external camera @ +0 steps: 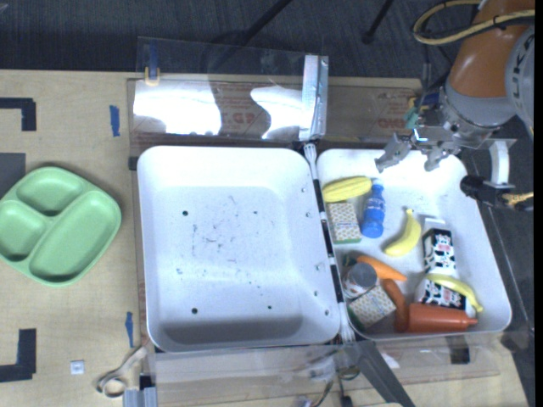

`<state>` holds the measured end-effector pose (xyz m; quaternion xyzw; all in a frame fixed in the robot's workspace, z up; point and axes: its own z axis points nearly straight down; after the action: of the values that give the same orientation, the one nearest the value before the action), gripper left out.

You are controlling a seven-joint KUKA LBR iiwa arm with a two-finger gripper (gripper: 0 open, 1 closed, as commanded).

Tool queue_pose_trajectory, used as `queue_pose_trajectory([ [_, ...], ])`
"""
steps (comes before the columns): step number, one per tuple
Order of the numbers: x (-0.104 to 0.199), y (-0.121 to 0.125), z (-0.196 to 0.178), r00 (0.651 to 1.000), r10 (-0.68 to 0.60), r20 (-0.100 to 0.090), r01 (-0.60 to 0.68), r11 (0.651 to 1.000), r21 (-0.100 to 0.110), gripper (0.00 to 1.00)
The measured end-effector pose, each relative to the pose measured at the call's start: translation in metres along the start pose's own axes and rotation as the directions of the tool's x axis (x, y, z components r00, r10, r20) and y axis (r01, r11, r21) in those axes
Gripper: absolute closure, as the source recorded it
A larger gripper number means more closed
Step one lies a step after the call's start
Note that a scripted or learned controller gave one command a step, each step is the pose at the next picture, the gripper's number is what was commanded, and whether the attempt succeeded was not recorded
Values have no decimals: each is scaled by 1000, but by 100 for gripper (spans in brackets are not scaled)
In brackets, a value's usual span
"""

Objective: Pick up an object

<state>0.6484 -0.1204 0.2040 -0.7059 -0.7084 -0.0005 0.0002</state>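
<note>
The right bin (492, 270) holds several items: a yellow corn cob (345, 187), a blue bottle (373, 211), a banana (405, 236), a black-and-white cow-pattern carton (438, 265), a carrot (382, 269), a small can (362, 279), a checkered packet (344, 220) and a red-brown bottle (434, 316). My gripper (414, 156) hangs over the bin's far edge, above and right of the corn cob, with its fingers spread apart and nothing between them.
The left bin (229, 236) lies beside the right one, with a clear panel (229, 100) standing behind it. A green divided plate (55, 223) rests on the bench at far left. Cables loop near the arm at the upper right.
</note>
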Motion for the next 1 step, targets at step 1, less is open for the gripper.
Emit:
queue_pose_trajectory([
  [1, -48, -11, 96, 996, -89, 1, 89, 996, -1, 0],
])
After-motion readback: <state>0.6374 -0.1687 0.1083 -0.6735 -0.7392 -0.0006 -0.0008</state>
